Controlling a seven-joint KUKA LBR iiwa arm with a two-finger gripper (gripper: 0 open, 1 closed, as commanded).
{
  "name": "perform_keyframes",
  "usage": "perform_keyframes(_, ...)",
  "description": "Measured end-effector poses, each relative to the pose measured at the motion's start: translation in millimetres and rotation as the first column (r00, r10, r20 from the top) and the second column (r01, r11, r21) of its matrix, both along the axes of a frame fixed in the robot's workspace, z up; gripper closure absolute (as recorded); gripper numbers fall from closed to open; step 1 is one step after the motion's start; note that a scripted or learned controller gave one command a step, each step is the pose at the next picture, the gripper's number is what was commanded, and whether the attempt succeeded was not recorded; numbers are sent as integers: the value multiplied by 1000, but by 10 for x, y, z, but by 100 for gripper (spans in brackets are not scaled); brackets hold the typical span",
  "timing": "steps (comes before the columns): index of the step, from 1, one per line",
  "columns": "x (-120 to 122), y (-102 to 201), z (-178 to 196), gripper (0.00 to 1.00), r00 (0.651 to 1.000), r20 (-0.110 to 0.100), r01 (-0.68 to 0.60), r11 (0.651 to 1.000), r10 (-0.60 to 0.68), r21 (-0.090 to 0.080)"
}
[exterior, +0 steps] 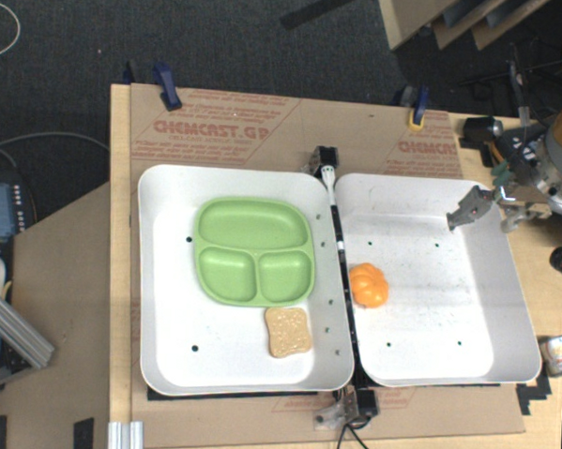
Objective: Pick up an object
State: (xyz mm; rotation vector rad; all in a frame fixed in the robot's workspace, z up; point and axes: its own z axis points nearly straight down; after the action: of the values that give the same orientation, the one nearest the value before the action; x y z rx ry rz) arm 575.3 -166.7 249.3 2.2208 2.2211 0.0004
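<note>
Right now my pincer (484, 203) hangs over the right bin's (464, 313) far right corner, its grip unreadable from here, while the orange fruit (369, 284) lies down-left of it, near that bin's left wall.

plate (251, 250) and toast (288, 331) in left bin (165, 288); fruit (369, 284) in right bin (465, 304).

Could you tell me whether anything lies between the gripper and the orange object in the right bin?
Nothing visible does: only bare bin floor separates the gripper from the orange object near the right bin's left wall.
</note>
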Motion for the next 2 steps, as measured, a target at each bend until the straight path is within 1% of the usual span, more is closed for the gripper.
perform_keyframes(1,-859,324,1343,0,1000,10,-3,1000,3,-1)
perform_keyframes(2,-959,489,2964,0,1000,22,-4,1000,4,-4)
